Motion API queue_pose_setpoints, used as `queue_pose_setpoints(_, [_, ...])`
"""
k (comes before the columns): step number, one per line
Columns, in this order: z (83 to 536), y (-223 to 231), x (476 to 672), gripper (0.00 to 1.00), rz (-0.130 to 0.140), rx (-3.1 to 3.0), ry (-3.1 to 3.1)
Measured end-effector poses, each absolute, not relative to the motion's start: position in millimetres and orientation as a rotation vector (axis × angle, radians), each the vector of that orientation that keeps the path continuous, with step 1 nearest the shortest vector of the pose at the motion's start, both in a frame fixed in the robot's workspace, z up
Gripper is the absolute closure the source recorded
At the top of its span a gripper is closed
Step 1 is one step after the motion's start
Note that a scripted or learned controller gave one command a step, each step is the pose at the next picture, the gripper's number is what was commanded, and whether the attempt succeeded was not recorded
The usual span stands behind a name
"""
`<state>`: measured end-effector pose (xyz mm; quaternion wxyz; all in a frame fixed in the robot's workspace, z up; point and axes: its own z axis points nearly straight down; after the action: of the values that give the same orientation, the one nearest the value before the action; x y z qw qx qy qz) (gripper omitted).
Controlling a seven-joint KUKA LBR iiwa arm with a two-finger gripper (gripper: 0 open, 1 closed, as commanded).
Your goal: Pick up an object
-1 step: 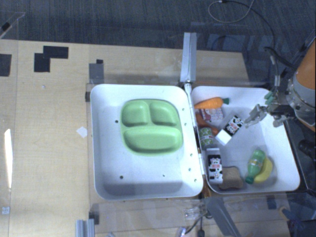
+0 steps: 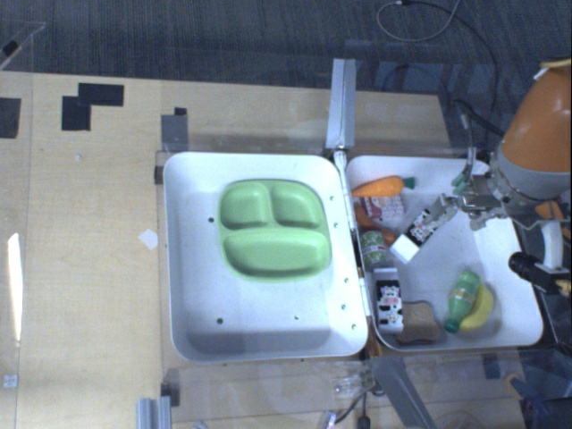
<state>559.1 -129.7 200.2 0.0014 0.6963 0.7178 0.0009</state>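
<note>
The right bin [image 2: 508, 256] holds an orange carrot [image 2: 382, 186], a red and white packet [image 2: 379, 211], a green can [image 2: 375, 251], a black and white carton [image 2: 387, 304], a brown lump [image 2: 420, 323], a green bottle [image 2: 462, 297] and a yellow banana [image 2: 484, 309]. My gripper [image 2: 413, 238] reaches in from the right and hangs low over the bin's middle. It sits just right of the packet and the can. I see nothing clearly held in it.
The left bin [image 2: 183, 266] bears a green divided plate [image 2: 273, 227] in its middle. A metal post [image 2: 341, 105] stands behind the wall between the two bins. The wooden bench [image 2: 80, 239] stretches to the left.
</note>
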Motion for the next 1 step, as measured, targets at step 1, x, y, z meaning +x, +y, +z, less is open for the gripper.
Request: queue_pose_setpoints(1, [103.1,-120.4,619.4,0.00,0.023,2.326,2.087])
